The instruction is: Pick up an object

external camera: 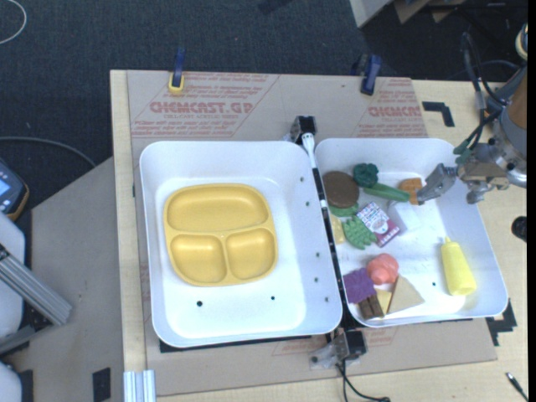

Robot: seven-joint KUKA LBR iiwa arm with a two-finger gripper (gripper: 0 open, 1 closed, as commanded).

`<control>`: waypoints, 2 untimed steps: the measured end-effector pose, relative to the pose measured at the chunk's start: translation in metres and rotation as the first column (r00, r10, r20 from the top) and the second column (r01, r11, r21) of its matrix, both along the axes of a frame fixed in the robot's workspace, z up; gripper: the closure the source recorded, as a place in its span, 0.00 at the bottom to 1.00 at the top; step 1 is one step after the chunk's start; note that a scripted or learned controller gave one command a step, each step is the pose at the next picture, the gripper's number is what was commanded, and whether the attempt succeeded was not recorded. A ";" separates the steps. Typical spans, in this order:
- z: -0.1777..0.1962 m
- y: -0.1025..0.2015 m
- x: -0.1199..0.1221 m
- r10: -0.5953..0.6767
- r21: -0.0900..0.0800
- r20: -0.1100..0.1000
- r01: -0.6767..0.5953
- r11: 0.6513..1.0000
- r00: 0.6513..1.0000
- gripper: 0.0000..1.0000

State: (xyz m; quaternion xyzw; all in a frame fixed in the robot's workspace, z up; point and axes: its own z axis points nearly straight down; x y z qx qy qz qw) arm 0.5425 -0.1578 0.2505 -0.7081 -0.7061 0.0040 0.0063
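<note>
The tool (pixel 453 184) hangs over the right bin (pixel 490 249); whether it is open, I cannot tell. A mustard bottle (pixel 457 267) lies just below it, toy food (pixel 373 223) to its left.

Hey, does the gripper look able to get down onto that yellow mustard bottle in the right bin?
Probably yes. The yellow mustard bottle lies alone near the right white bin's right side, nothing on top or touching it, and the gripper hovers just beyond it.
</note>
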 end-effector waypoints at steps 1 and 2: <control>0.007 0.000 0.002 0.003 -0.003 0.013 -0.003 1.000 1.000 0.00; -0.056 -0.002 0.000 0.002 -0.001 0.007 -0.002 1.000 1.000 0.00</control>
